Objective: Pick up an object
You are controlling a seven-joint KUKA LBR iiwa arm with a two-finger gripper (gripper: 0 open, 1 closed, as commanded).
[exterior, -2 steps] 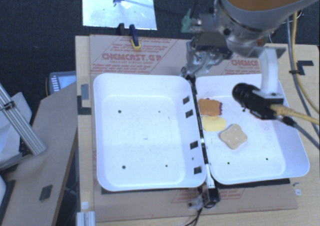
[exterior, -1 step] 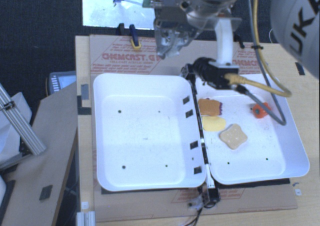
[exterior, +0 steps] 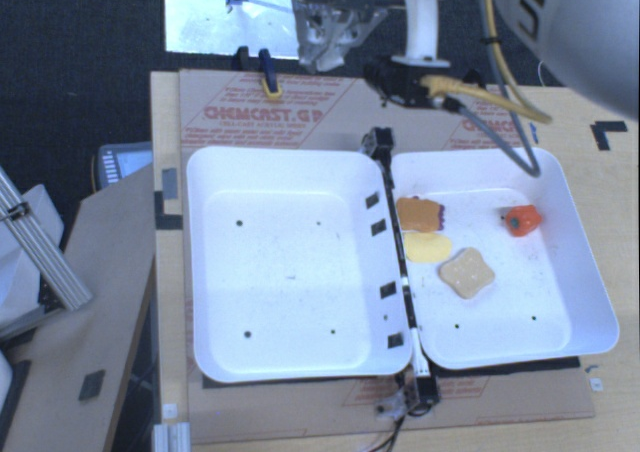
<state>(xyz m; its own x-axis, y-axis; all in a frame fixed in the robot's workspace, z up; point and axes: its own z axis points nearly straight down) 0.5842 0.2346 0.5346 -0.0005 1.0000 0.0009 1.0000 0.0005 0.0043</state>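
The right bin [exterior: 580, 270] holds several small items. An orange-brown flat piece with a purple edge [exterior: 420, 214] lies near its left wall. Just below it is a pale yellow disc [exterior: 428, 248], and a tan toast-shaped piece [exterior: 467, 273] sits lower and to the right. A red-orange object [exterior: 521, 220] rests near the bin's far right side. My gripper [exterior: 325, 45] hangs high at the top of the view, above the back of the bench and well away from the bins. Nothing shows between its fingers.
The left bin [exterior: 210, 270] sits beside the right one, joined by black clips along the shared edge. Hoses and a yellow cable [exterior: 485, 100] trail from the arm over the board behind the right bin. A yellow-and-blue clamp [exterior: 269, 75] stands at the back.
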